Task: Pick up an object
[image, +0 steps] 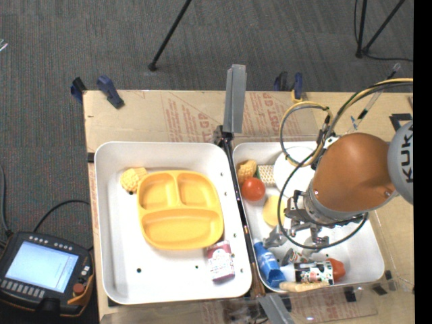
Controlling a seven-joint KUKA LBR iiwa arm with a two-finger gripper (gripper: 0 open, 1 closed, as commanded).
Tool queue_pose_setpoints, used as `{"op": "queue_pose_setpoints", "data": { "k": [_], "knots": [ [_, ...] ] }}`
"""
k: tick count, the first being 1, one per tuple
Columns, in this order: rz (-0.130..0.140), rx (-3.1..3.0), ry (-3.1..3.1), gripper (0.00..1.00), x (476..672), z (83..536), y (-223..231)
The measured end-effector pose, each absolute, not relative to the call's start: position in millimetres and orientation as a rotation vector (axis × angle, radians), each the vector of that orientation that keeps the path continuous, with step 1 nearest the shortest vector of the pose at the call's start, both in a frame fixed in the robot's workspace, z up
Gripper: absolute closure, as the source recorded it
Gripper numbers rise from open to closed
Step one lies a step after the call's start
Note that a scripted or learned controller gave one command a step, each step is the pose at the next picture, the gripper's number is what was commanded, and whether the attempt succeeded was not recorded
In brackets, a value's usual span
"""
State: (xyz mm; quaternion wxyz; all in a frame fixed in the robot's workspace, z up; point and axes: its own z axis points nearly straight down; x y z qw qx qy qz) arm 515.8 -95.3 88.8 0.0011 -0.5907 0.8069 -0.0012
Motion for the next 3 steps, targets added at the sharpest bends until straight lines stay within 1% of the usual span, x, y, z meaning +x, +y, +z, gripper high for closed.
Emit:
{"op": "queue_pose_setpoints", "data": {
  "k": [1, 2, 3],
  "knots": [
    [0.004, -2.090, 2.342, 0.00, 549.9, 127, -162],
    [0.016, -2.084, 2.352, 0.00, 511.7, 84, -120],
    [-0.004, -2.159, 2.282, 0.00, 568.2, 88, -87]
  ]
}}
